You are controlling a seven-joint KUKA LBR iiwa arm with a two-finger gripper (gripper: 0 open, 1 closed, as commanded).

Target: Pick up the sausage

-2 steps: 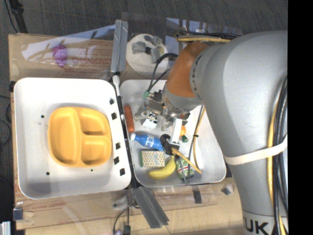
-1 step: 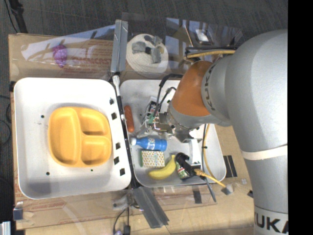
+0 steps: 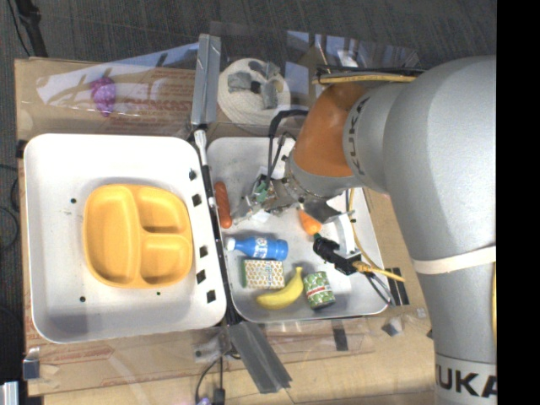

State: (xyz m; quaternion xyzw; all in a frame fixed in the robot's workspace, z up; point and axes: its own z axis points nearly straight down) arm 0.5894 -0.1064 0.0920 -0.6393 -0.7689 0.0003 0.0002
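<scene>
The sausage (image 3: 222, 204), a reddish-brown link, lies lengthwise against the left wall of the right bin (image 3: 221, 154). My gripper (image 3: 263, 194) hangs a little to its right, low over the bin floor, with the grey arm and its orange band (image 3: 325, 142) filling the space behind it. The sausage is apart from the gripper and rests on the bin floor.
In the right bin lie a blue bottle (image 3: 258, 248), a patterned box (image 3: 263, 272), a banana (image 3: 283, 293), a green can (image 3: 318, 290) and an orange carrot-like piece (image 3: 309, 222). The left bin (image 3: 51, 167) holds a yellow divided tray (image 3: 139, 234).
</scene>
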